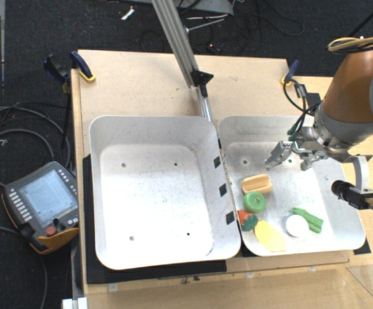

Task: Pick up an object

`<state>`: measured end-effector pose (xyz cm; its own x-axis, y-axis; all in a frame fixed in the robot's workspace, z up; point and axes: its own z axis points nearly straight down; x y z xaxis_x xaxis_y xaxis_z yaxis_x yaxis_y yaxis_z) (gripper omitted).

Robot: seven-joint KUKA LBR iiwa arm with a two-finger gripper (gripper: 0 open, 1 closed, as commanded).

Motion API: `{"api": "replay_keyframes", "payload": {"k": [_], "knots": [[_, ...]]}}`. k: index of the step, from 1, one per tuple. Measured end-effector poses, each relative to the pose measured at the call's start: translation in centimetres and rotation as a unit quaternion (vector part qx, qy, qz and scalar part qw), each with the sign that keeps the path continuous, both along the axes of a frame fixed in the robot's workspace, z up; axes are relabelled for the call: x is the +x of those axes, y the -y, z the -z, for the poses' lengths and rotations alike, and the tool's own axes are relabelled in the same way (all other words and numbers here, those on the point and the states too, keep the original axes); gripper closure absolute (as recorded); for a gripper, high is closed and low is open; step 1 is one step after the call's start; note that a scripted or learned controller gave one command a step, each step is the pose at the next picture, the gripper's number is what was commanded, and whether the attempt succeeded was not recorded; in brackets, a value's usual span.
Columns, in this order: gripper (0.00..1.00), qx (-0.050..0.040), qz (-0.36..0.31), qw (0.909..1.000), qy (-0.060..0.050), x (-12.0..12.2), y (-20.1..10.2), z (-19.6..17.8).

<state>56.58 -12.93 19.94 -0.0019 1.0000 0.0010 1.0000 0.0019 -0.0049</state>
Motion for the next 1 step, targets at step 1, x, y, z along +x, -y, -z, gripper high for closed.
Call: {"api": "replay_keyframes", "payload": {"k": [1], "knots": [[0.00,-0.0004,0.001,1.0000,0.002,0.10,0.01,-0.24]]}}
